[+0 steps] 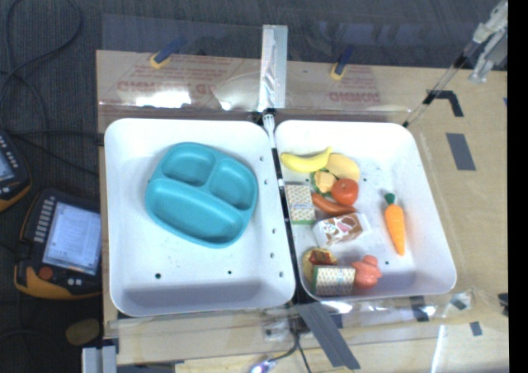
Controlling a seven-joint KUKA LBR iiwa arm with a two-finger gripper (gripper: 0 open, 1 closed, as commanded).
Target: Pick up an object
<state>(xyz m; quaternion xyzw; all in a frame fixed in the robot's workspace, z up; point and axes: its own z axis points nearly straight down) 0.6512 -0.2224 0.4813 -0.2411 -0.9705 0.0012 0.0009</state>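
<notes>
The right bin [429, 198] holds several toy foods. A banana [305, 161] lies at the back left of the bin, with a yellow fruit [346, 167] and a red tomato [345, 191] next to it. An orange carrot [396, 227] lies apart on the right side. A small green-and-white box [299, 202] sits against the left wall, beside a red sausage [330, 206] and a brown snack packet [340, 229]. At the front lie a patterned can [334, 280] on its side and a red fruit [368, 271].
The left bin [124, 264] holds a teal divided plate [200, 192]. A ridge [279, 223] separates the two bins. A pale fixture on a thin dark rod [487, 33] stands at the back right. A handheld controller [62, 243] lies off the bench to the left.
</notes>
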